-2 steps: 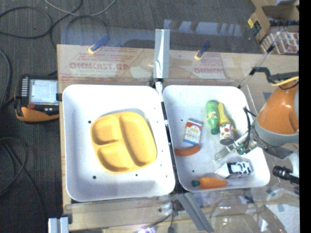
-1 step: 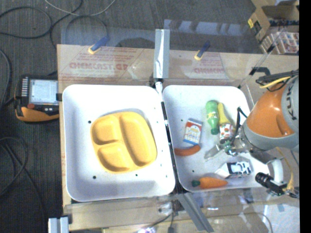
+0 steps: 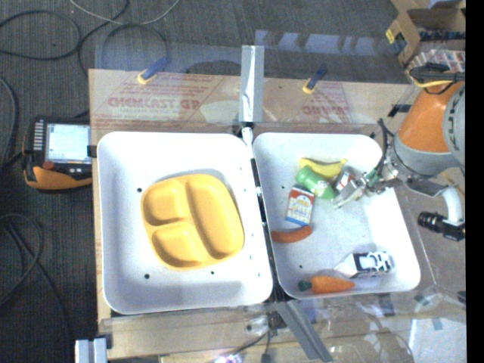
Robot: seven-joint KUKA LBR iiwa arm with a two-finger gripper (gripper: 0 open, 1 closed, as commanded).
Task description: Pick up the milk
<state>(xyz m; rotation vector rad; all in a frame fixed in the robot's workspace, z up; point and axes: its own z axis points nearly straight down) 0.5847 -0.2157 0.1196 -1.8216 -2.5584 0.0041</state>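
Two shallow white bins sit side by side on the bench. Left bin [image 3: 113, 203] contains a yellow compartment tray [image 3: 193, 219], lying flat near its centre. Right bin [image 3: 393, 237] contains several items. Milk carton [image 3: 369, 263], white with black patches, lies on its side at the near right of this bin, just beside a carrot [image 3: 330, 284] along the near wall. A small red and white box [image 3: 300, 207] rests left of centre, with a sausage [image 3: 291, 235] just on its near side. A green bottle [image 3: 314, 182] and a banana [image 3: 323, 165] lie toward the far side, touching or nearly so. Gripper [image 3: 354, 190] is low over the far right part of this bin, just right of the green bottle and well apart from the milk carton. Fingers appear slightly parted with nothing seen between them. Arm [image 3: 427, 131] enters from the right.
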